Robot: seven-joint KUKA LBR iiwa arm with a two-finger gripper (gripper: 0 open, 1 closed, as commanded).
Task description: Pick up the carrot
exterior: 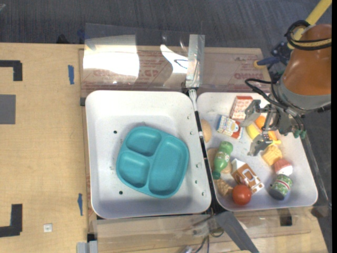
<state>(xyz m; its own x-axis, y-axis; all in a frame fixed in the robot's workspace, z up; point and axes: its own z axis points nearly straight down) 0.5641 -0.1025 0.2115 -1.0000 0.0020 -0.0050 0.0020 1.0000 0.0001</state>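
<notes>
end effector [266, 133] over right bin [308, 165] | grip state unclear | carton [241, 108] print unreadable

Even, fairly bright overhead light, with strong white glare on the clear sheet [113, 62] beyond the bins' far edge, soft shadows and mild overall blur.

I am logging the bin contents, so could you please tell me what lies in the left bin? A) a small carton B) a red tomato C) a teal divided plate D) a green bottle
C: the teal divided plate lies by itself in the left bin, while the toy foods are piled in the right bin, where the pincer reaches.
</notes>
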